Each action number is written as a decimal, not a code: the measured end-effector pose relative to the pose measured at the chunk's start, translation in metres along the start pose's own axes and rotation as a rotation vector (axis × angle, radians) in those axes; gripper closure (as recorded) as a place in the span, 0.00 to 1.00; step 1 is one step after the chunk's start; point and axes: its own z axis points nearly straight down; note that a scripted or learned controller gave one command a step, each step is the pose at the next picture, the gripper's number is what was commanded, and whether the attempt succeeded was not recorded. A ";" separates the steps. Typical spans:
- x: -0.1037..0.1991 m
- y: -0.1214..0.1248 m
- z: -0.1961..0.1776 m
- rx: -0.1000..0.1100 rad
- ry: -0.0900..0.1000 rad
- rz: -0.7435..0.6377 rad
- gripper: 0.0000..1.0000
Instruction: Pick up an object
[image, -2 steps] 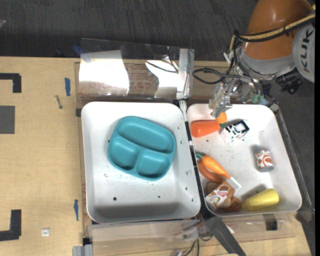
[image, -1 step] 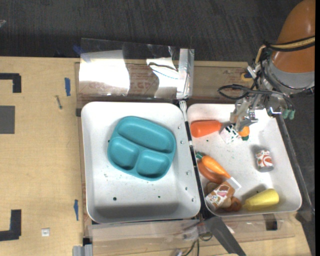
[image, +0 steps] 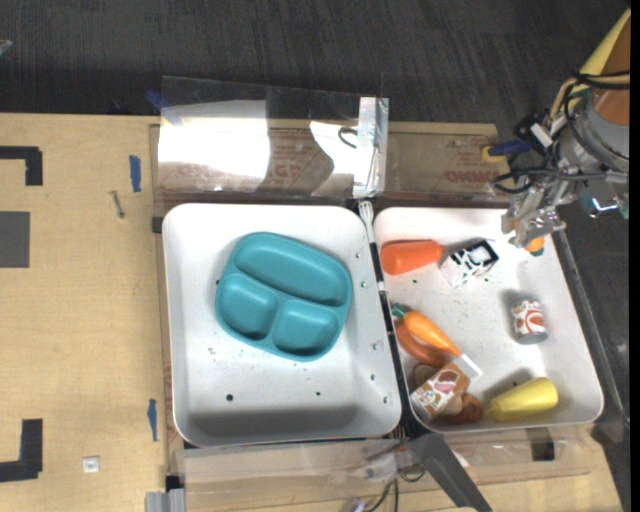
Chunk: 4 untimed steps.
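**Op:** I see the arm reaching in at the top right, its gripper (image: 530, 222) hanging over the right bin's (image: 580, 330) far corner. I cannot tell its state.

**Desk:** Any labels?

**Op:** None I can read. An orange carrot (image: 428, 335) lies by the bin's left wall.

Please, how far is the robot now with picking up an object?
Done: nothing looks picked up yet. The orange carrot, the yellow piece and the small red-and-white can all lie in the right bin. In hand: the end effector is at that bin's upper right corner, with no object seen between its fingers. Left: to descend on one object, grasp it and lift it.
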 end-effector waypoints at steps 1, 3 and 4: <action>0.040 0.022 0.024 -0.003 0.006 -0.068 1.00; 0.044 -0.008 0.130 -0.005 0.011 0.092 0.00; 0.092 -0.060 0.197 0.000 0.002 0.139 0.00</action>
